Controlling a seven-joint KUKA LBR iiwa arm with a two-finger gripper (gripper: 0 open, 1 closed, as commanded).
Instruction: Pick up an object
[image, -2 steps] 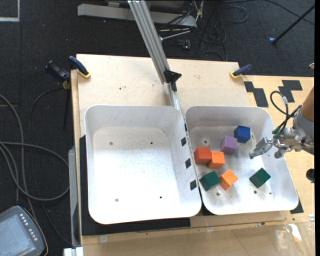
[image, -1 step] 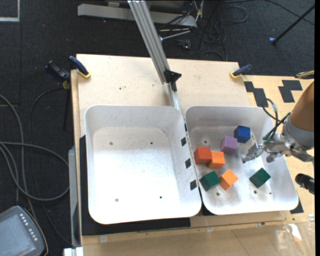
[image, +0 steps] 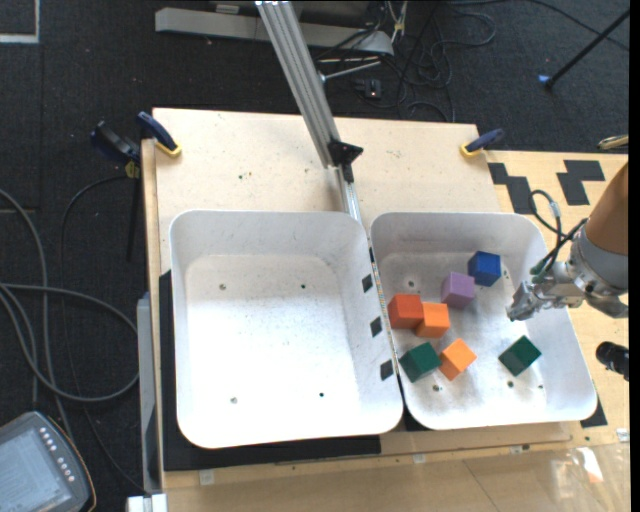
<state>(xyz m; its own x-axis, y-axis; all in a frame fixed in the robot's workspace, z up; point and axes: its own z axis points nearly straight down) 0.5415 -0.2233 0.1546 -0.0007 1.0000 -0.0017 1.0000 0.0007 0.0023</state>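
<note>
The right bin (image: 540, 238) holds several small blocks. A blue block (image: 486, 267) and a purple block (image: 459, 288) lie toward its back. A red-orange block (image: 405, 310) touches an orange block (image: 434, 319) near the middle. Another orange block (image: 457, 357) and a dark green block (image: 420, 360) sit nearer the front. A second dark green block (image: 520, 355) lies at the right front. My gripper (image: 523, 305) hangs over the bin's right side, just above and behind that green block, with nothing seen in it.
The left bin (image: 190, 300) stands beside the right one, sharing a middle wall. A slanted metal pole (image: 305, 85) rises from the bench behind the bins. Clamps (image: 158, 135) sit at the board's back corners.
</note>
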